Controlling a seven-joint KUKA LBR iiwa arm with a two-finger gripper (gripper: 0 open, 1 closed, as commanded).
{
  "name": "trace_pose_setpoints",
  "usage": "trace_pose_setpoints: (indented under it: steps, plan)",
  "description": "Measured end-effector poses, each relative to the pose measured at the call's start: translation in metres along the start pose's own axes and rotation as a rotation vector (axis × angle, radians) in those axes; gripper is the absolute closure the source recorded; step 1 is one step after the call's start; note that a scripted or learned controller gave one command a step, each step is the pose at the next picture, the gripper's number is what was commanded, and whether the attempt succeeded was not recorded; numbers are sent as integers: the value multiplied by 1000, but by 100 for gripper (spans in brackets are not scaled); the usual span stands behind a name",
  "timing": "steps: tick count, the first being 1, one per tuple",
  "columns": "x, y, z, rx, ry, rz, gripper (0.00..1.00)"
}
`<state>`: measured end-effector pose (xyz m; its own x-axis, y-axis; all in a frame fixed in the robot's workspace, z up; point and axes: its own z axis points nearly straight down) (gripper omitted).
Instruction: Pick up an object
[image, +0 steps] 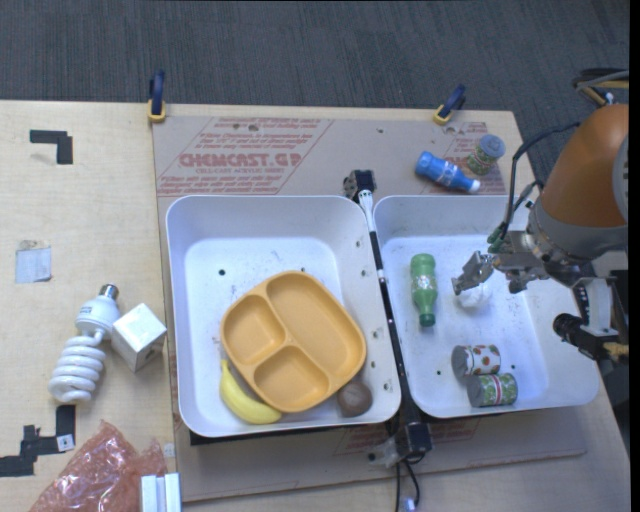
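My gripper (472, 274) hangs over the middle of the right bin (530, 400), reaching in from the right under the orange-banded wrist. A small white object (481, 296) lies just below it on the bin floor; whether they touch is unclear. A green bottle (423, 288) lies to the gripper's left. Two small cans lie toward the front: a spotted one (477, 360) and a green one (493, 389).
The left bin (185, 300) holds a yellow divided plate (292, 342), a banana (243, 398) and a brown object (353, 399). Behind the bins lie a blue bottle (446, 172) and a small jar (487, 153). A light bulb (80, 350) and white cube (138, 335) sit at the left.
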<state>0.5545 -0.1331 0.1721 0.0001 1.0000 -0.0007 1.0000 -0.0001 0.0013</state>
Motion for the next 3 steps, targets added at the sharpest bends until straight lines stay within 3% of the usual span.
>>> trace_pose_setpoints:
  steps: [1,2,3]
  plan:
    - [18,48,45,1,0,-2,0]
    - [40,3,77,2,1,2,0]
    - [39,4,67,0,0,4,100]
